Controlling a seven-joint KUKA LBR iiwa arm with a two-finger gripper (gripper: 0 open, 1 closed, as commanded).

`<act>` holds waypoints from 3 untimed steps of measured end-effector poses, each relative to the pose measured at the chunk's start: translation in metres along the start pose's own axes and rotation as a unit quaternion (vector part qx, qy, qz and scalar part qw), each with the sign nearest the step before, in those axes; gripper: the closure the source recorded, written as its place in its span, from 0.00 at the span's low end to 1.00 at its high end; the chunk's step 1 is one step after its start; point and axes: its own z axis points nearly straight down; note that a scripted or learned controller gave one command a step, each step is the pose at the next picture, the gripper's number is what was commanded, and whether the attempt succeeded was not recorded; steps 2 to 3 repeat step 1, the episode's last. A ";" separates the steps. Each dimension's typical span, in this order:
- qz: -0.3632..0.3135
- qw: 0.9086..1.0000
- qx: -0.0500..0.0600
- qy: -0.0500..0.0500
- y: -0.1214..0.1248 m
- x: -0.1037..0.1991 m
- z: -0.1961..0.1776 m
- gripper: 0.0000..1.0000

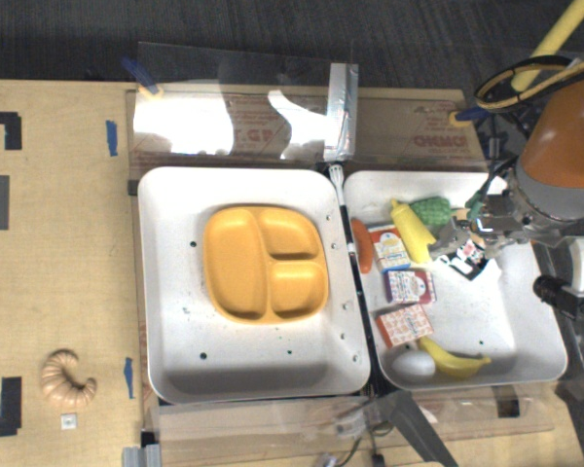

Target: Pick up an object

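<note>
The gripper (464,233) hovers over the right bin (535,343); finger state cannot be determined. Near this bin's back edge lies one yellow corn cob (410,232). Three small cartons (407,286), one banana (452,359).

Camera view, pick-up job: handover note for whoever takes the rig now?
Gripper: low over the back of the right bin, beside the corn cob and green item; nothing seen between its fingers, open or shut unclear.
Right bin also holds a banana, a white egg-like item, three small printed packets and an orange-red piece.
Left bin holds a yellow divided plate.
A croissant lies on the bench.
Done: nothing lifted.
Left: grasp and lift one item.
</note>
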 end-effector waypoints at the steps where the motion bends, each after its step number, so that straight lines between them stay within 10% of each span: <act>1: -0.061 0.998 -0.008 -0.003 -0.025 -0.015 0.105 0.00; 3: -0.061 0.998 -0.008 -0.003 -0.025 -0.015 0.105 0.00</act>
